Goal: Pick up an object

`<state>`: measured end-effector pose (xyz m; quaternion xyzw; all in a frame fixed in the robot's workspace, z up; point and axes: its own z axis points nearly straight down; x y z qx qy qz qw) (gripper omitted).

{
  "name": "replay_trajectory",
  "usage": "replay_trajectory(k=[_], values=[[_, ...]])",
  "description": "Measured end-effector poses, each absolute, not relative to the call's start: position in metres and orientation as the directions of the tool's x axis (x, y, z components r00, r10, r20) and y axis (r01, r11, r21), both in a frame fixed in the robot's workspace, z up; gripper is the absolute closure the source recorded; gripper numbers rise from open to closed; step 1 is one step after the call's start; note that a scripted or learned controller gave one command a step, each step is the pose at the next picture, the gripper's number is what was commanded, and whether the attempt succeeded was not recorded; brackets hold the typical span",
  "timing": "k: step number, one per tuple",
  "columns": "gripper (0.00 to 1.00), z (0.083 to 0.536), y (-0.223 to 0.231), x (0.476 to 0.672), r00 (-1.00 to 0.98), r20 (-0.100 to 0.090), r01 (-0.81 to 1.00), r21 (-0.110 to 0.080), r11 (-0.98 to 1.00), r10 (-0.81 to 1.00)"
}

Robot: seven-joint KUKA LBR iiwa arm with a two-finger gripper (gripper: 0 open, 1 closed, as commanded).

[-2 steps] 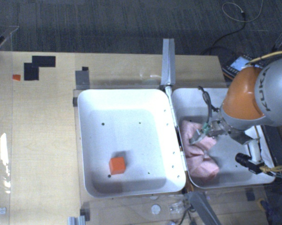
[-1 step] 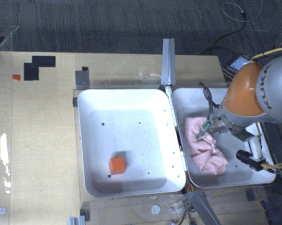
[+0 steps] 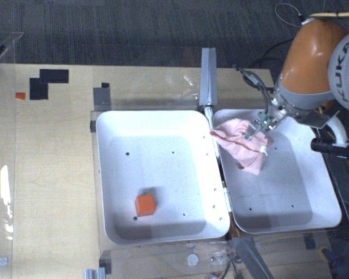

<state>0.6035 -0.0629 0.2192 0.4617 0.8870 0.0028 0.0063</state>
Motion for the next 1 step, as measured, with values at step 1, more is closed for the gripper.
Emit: replay_trajectory(k=[1], values=[[1.0,0.2161,-0.0828,0.5958,-0.535,-0.006,0.845,0.008,0.535,0.845]])
